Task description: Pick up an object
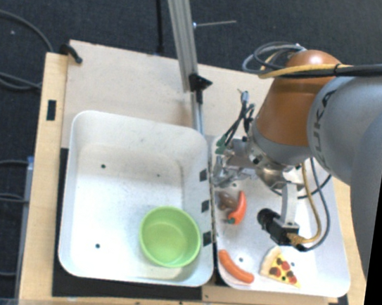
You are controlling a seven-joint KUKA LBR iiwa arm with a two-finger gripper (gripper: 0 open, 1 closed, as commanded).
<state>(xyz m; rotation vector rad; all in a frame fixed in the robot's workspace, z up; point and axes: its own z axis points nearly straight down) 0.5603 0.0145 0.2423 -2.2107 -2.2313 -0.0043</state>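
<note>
Nearest to me in the right bin I see a toy pizza slice and, to its left, a red sausage lying at the near-left corner. In the near part of the left bin sits a green bowl, well apart from the arm. Farther in, along the wall between the bins, I see the gripper hanging low over an orange carrot-like piece with a brownish lump just beside it. The carrot lies just at the near-right of the fingertips, close or perhaps touching; I cannot tell which. I also cannot tell how wide the hand stands, nor whether anything sits between its fingers, for the wrist clutter hides them. To do this grasp well I judge I should centre over the carrot, keep clear of the bin wall, and close only once both fingers straddle it.
</note>
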